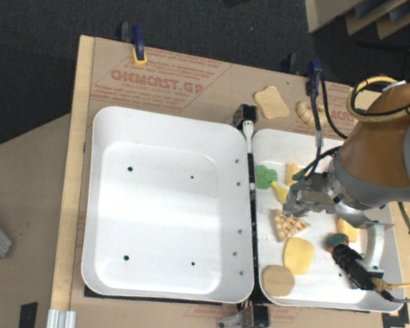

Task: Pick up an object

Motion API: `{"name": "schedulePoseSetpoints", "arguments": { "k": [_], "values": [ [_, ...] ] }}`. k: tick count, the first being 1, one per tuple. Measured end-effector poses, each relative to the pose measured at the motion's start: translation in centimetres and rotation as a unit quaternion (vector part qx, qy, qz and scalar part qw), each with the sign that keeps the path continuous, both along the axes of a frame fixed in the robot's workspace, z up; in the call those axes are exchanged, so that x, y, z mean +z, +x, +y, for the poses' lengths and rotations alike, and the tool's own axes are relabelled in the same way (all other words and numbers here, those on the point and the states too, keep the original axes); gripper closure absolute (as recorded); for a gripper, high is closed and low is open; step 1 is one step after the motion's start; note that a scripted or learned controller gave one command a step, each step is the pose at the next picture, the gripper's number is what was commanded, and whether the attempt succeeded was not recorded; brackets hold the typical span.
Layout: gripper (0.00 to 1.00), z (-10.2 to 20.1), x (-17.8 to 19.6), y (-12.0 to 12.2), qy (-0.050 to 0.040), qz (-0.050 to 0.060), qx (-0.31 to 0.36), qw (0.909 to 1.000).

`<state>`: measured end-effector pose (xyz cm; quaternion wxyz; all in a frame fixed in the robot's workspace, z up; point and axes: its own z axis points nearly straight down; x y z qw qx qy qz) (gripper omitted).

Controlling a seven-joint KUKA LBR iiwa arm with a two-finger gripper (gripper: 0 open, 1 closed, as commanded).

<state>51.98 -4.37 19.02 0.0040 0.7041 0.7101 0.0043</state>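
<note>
I see the table [72, 177] carrying two white bins; the left bin [167, 207] is bare, and my arm [392, 150] hangs over the right bin [308, 292]. The pincer [299, 201] sits low among small toy foods, just above a tan, speckled pizza slice [288, 227]; its grip I cannot tell.

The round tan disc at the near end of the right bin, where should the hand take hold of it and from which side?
Probably from straight above, fingers closing across the width of the round tan disc. It lies flat, so only its rim offers purchase. It sits close to the right bin's near wall and beside the pale yellow piece, so aligning the fingers left-right looks safest.
</note>
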Motion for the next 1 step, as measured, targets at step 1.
{"name": "schedulePoseSetpoints", "arguments": {
  "k": [1],
  "values": [
    [1.00,6.95,9.51,9.75,0.0009,-0.004,0.001,1.0000]
  ]
}}
